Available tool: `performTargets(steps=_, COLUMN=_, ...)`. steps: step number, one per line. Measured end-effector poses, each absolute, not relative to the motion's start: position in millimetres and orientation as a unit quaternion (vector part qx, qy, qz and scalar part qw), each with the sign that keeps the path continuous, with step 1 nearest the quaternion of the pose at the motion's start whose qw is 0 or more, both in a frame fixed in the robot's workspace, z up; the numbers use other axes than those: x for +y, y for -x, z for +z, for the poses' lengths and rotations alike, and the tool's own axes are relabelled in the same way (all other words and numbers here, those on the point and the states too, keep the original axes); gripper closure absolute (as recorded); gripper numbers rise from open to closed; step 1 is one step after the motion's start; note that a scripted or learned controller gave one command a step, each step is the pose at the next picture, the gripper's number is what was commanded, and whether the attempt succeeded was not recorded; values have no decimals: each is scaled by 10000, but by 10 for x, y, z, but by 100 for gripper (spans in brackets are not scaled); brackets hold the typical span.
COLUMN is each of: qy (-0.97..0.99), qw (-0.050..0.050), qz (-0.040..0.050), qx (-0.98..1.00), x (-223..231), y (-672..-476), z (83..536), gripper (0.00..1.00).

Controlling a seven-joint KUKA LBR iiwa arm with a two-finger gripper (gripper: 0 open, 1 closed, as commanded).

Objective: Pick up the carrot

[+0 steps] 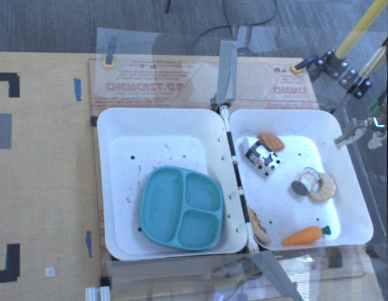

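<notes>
Carrot (pixel 303 236): orange, tapered, smooth plastic-looking toy with a small green stub at its right end; lies nearly flat along the near wall of the right bin, tip pointing left.
Right bin (pixel 351 168): shallow white tray with rounded corners and a speckled floor.
Checkered block (pixel 262 156): small black-and-white patterned piece, tilted, near the bin's far left corner.
Bread-like toy (pixel 271 142): orange-brown oval, touching the checkered block's far side.
Small can (pixel 304 183): short cylinder lying on its side, grey end facing left, resting against a pale tan ring-shaped pastry (pixel 325 188).
Tan piece (pixel 259 227): elongated, pressed against the left wall, well left of the carrot.
Left bin (pixel 112 168): same white tray, dotted with dark specks.
Teal plate (pixel 181 208): smooth, rounded, three compartments, in the near right part of the left bin.
Tabletop (pixel 43 168): pale wood with black and blue tape marks.
Gripper (pixel 368 128): grey metal parts at the right edge, beyond the right bin's far corner, well apart from the carrot; cannot tell how the jaws stand.
</notes>
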State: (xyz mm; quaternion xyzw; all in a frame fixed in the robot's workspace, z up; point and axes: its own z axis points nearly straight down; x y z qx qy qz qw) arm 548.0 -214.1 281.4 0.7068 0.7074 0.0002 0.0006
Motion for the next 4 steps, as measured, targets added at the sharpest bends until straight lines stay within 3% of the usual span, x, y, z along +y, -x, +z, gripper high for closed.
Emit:
performTargets(steps=1, qy=-7267, qw=1, qz=1, qx=6870, x=-2158, y=-4974, z=1734, gripper=0)
performTargets(steps=2, qy=-7360, qw=32, qz=23, qx=6770, x=-1995, y=-4822, z=875, gripper=0)
performTargets(steps=3, qy=-6313, qw=45, qz=23, qx=7756, x=-1231, y=-4822, z=882, gripper=0)
performTargets(steps=4, qy=-6619, qw=10, qz=3, qx=7496, x=-1814, y=-4916, z=1526, gripper=0)
